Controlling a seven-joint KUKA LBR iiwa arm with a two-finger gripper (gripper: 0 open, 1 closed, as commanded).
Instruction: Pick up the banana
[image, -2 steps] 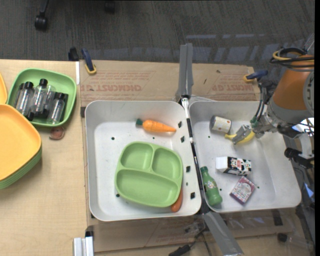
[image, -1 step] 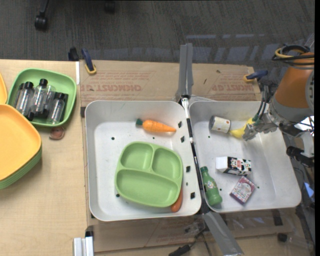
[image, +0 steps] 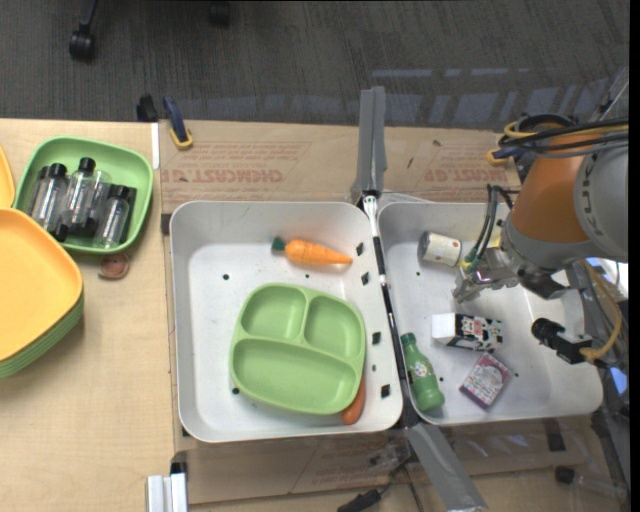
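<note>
Bench, right bin (image: 560, 400) | arm bent down | gripper (image: 468, 285) low; grip state unclear.

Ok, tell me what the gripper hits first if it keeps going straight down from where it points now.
Probably the bare floor of the right bin: the gripper points down between the white cylinder and the small white block. Depth is unclear.

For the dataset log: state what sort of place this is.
Probably a robotics lab bench: a robot arm over two white bins of toy food, such as a carrot, with office carpet behind.
</note>
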